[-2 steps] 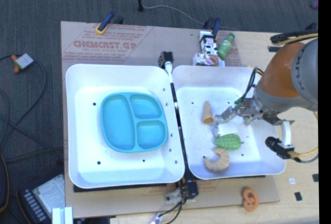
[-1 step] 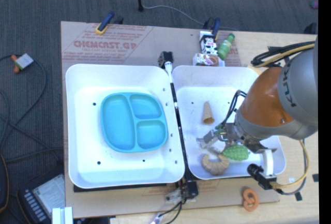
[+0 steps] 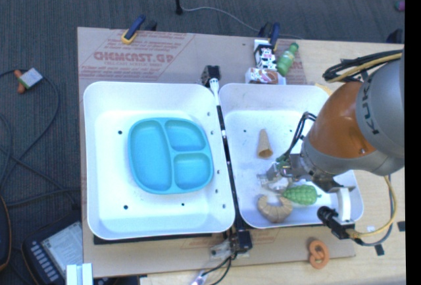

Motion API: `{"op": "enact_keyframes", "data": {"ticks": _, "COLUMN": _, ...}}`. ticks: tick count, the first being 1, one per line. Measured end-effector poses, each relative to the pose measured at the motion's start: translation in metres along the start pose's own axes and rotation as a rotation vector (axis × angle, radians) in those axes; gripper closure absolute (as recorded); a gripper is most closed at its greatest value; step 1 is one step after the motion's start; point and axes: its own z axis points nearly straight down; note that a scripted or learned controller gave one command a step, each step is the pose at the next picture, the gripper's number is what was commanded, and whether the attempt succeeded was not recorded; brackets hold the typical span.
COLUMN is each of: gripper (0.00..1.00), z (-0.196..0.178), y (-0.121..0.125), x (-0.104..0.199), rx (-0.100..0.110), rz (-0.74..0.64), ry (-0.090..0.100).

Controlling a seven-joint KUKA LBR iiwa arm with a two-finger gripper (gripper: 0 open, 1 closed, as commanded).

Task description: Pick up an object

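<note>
Green toy (image 3: pixel 300 195) lies just beside the claw (image 3: pixel 279 175).

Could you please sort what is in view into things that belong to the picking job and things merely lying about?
Job:
tool low in the right bin
cone
green toy
tan piece

Lying about:
blue plate in the left bin
green bottle
orange ring

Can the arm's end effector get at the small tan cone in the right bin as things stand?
Probably yes: the small tan cone lies alone on bare bin floor, apart from the other items, with the end effector close beside it.
</note>
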Motion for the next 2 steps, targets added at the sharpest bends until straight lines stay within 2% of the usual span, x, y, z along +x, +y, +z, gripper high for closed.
{"op": "enact_keyframes", "data": {"ticks": 1, "gripper": 1.00, "z": -0.0870, "y": 0.0266, "x": 0.0676, "rx": 0.010, "rz": -0.005, "ry": 0.005}}
{"op": "enact_keyframes", "data": {"ticks": 2, "gripper": 1.00, "z": -0.0959, "y": 0.0266, "x": 0.0672, "rx": 0.012, "rz": -0.005, "ry": 0.005}}
